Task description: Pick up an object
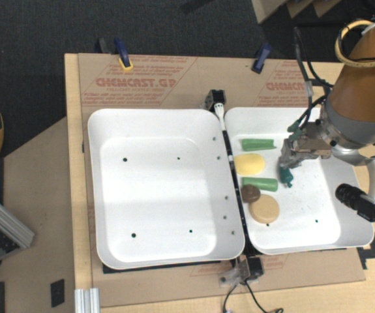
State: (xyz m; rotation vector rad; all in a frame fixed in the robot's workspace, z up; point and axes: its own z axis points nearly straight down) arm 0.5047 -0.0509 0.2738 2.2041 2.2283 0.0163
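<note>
Beside end effector (287,172), green block (259,184); yellow object (250,163)

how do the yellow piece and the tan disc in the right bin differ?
Colour: the yellow piece is bright yellow; the tan disc is pale brown.
Shape: the yellow piece looks like an elongated oval; the tan disc looks round.
Place: the yellow piece lies just below the upper green block; the tan disc lies nearer the camera, beside a small brown piece.
Shared: both lie in the right bin near the divider, apart from the hand.
</note>
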